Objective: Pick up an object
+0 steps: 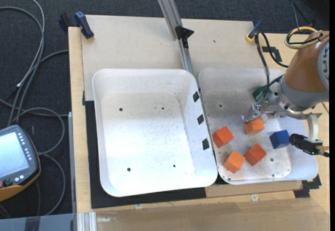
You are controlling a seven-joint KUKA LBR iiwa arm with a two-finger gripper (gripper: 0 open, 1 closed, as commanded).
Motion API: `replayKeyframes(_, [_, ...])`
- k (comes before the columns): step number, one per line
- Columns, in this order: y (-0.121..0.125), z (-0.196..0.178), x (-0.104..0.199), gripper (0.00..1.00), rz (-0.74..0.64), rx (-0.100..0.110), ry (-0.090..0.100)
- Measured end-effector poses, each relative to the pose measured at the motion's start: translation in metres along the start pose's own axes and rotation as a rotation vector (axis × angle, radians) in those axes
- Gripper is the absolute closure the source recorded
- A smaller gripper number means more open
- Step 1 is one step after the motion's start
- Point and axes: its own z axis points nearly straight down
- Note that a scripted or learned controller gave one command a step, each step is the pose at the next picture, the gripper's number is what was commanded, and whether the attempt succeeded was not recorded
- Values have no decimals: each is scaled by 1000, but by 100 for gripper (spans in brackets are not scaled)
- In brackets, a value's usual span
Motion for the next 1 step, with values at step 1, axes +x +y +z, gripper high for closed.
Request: replayKeyframes(1, [20,-120,91,100,-8,-9,0])
